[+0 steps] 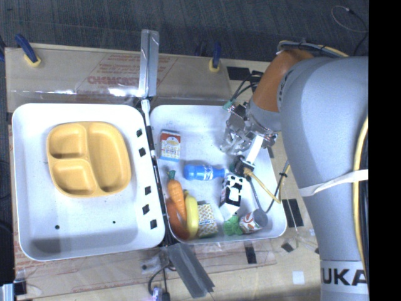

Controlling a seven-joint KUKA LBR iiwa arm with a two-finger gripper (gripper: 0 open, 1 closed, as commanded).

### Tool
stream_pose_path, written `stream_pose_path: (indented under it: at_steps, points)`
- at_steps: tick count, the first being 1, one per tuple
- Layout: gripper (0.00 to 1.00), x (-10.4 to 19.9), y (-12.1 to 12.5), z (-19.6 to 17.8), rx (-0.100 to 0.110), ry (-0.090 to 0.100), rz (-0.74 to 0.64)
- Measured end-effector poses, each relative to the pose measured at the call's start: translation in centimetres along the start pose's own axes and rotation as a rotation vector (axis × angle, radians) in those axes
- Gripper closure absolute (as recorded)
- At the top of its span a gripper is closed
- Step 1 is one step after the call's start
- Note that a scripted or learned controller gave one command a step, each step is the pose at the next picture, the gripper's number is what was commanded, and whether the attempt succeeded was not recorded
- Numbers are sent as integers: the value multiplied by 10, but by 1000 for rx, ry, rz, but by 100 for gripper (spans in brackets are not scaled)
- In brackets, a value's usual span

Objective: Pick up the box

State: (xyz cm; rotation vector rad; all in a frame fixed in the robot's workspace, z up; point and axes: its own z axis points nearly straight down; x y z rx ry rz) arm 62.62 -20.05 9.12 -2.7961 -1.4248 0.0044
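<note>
In the right bin (pixel 188 115) I'm seeing the gripper (pixel 238 140) hanging, state unclear, with the small red-and-white box (pixel 170 145) lying well to its left, long axis running near-far.

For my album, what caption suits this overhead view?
Robot gripper hovers over the right bin near a small box.

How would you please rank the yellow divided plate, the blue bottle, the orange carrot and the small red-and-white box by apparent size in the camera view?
1. Yellow divided plastic plate, clearly largest.
2. Orange carrot and blue bottle: look alike, unranked.
3. Small red-and-white box.
</note>
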Motion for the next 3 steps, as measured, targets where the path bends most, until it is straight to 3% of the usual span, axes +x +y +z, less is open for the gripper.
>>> stream_pose_path:
  at_steps: [1, 2, 3]
  points:
    - [100, 1, 0, -10, 3, 0, -7]
    - [100, -4, -105, -2, 2, -1, 229]
    - [100, 41, -116, -149, -2, 0, -3]
